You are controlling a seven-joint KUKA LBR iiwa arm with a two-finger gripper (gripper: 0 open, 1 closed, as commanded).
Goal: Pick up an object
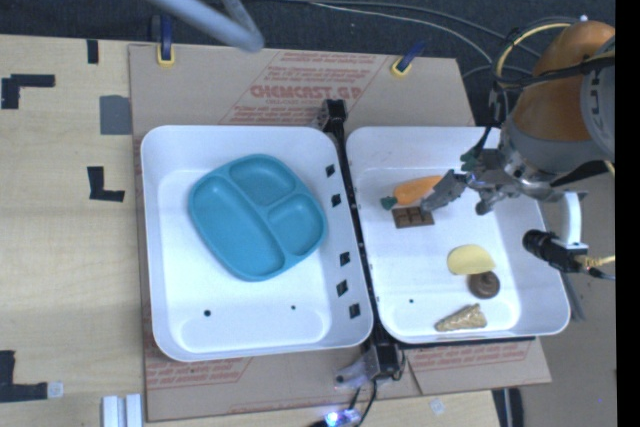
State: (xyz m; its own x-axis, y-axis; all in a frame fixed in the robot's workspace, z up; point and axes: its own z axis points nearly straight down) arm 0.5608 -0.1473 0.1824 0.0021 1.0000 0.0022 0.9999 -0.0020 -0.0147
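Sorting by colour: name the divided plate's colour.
The divided plate is light blue, shown in the camera view.

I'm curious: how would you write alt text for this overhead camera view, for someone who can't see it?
A grey robot arm reaches from the right, its gripper low over a toy carrot and brown block in the right bin. Three other small food toys lie nearer the front; the left bin holds a blue divided plate.

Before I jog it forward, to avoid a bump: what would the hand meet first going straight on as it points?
Likely the brown block beside the carrot, just ahead of the hand; height is unclear.
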